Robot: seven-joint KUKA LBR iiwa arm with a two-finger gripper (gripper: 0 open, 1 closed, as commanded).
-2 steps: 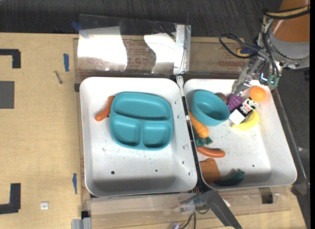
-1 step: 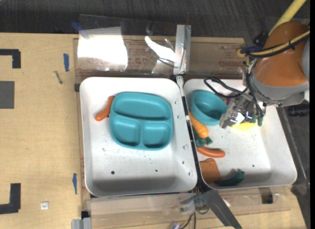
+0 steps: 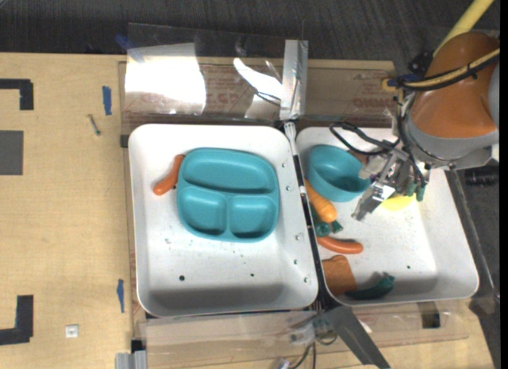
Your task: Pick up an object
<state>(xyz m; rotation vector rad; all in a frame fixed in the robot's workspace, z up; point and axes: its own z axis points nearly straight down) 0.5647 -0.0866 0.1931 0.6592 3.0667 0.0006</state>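
Left bin (image 3: 151, 280) with orange sausage (image 3: 167, 177) against a teal divided plate (image 3: 228, 193), bare floor along its front wall, right bin (image 3: 452, 268) crowded at its left edge, teal bowl (image 3: 333, 171), carrot (image 3: 321, 205), gripper (image 3: 381, 193) low beside the bowl over a yellow object (image 3: 401, 199), grip state unreadable

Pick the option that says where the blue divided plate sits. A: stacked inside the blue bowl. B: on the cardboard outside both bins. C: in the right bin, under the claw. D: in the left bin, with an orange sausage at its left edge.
D: the blue divided plate lies in the left bin, with an orange sausage at its left edge.
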